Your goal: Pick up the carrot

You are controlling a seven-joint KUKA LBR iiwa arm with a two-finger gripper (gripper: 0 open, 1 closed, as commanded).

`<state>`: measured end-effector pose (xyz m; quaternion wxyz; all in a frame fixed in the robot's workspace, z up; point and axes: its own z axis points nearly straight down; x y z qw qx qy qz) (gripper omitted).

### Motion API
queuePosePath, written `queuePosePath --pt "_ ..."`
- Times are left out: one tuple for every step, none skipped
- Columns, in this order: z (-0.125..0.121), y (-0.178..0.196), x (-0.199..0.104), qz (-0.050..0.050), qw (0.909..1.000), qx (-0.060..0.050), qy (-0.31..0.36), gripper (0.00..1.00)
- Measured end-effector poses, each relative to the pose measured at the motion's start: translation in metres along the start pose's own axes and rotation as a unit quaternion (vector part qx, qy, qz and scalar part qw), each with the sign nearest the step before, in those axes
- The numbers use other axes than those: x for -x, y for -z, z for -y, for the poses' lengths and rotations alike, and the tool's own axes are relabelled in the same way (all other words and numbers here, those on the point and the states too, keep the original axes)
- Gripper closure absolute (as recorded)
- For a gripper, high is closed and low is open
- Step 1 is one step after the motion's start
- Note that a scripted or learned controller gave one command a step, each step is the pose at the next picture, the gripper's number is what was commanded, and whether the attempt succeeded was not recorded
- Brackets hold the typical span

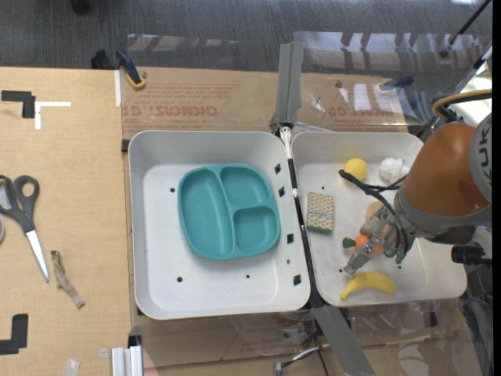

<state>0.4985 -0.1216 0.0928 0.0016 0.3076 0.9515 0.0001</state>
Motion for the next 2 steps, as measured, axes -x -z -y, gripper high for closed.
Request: queuePosePath --pt "-0.002 0.01 0.002 0.002 1.0 0.001 0.001 1.0" --pt "-0.082 0.099 -0.013 0.0 0.9992 0.0 -0.04 1.0"
